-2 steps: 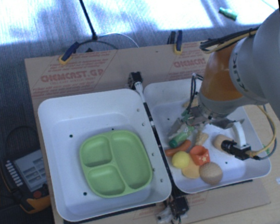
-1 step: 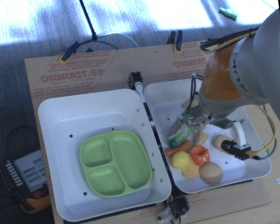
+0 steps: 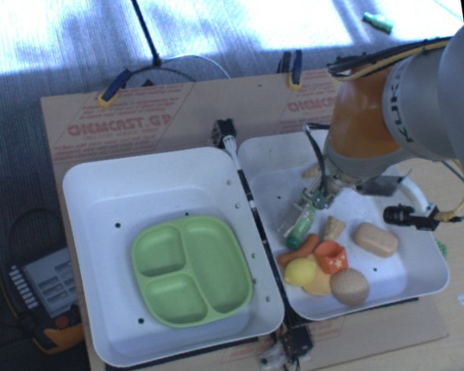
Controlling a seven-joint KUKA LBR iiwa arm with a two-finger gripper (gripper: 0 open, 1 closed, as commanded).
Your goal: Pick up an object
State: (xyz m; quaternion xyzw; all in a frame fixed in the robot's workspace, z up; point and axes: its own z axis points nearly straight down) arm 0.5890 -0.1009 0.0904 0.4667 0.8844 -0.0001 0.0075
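Note:
My gripper (image 3: pixel 321 193) hangs low over the middle of the right bin (image 3: pixel 273 158), its tip right at the upper end of a clear bottle with a green cap (image 3: pixel 299 222) that lies slanted. Whether it touches the bottle is unclear. Below the bottle lie an orange carrot (image 3: pixel 298 252), a red pepper (image 3: pixel 331 256), a yellow lemon (image 3: pixel 298 273) and a brown potato (image 3: pixel 349 286). A tan bread roll (image 3: pixel 375 240) rests to the right, with a small beige piece (image 3: pixel 333 227) beside the bottle.
The left bin (image 3: pixel 93 246) holds a green divided plate (image 3: pixel 191 270). A ridge between the bins runs just left of the bottle. The arm's grey and orange body (image 3: pixel 378 118) covers the right bin's upper right part.

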